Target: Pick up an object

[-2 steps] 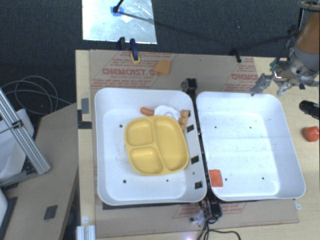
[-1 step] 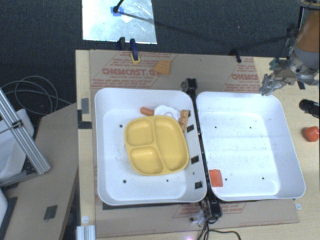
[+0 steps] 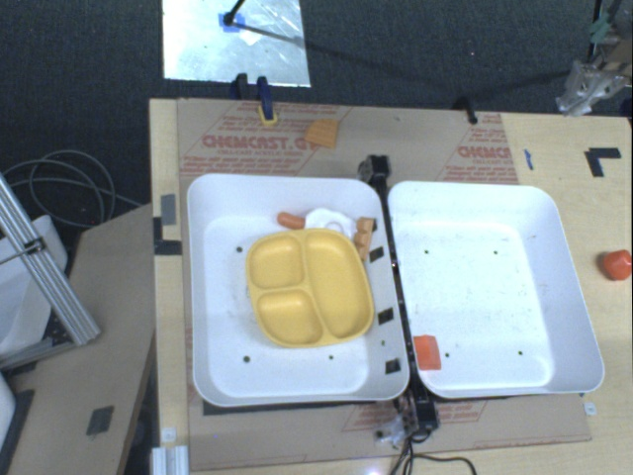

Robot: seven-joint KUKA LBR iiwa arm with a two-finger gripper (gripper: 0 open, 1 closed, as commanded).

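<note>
Nearest you, a small orange block lies in the near left corner of the right bin. Whether the gripper is spread or pressed together, you cannot tell. A yellow divided plate sits in the left bin. Just behind the plate lie an orange stick, a white piece and a tan piece. An orange object rests on the bench, right of the right bin.

I see even, bright overhead light; glare whitens both bins and the foil sheet at upper left; focus slightly soft.
</note>
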